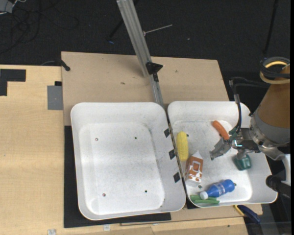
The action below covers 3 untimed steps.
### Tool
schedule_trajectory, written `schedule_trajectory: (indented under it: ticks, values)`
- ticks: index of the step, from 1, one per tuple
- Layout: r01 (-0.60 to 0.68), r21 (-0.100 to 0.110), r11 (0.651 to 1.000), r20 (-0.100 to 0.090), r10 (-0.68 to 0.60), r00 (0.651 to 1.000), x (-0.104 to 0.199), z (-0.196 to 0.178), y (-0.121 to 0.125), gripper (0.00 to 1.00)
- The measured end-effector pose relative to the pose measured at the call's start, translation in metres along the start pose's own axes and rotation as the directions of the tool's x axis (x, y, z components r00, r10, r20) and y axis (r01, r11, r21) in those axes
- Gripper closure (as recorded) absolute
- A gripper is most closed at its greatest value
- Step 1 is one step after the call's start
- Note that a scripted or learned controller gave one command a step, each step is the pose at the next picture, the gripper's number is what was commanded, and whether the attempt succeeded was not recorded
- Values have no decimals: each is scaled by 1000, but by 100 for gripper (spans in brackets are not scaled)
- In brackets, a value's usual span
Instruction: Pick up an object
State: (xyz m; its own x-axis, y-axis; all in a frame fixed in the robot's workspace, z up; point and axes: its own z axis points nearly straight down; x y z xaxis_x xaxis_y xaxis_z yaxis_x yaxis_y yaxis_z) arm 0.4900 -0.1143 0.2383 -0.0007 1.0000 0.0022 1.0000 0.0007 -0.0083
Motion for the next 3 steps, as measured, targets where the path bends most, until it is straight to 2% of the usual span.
schedule_trajectory:
  ticks: [1, 2, 3]
  values:
    - [-4, -5, 1000, 1, 4, 1000, -1, -2, 1, 0]
    - [-2, 0, 1000, 0, 2, 1000, 5, 43, -2, 0]
    - [-3, -3, 1000, 0, 3, 1000, 6, 106, -2, 0]
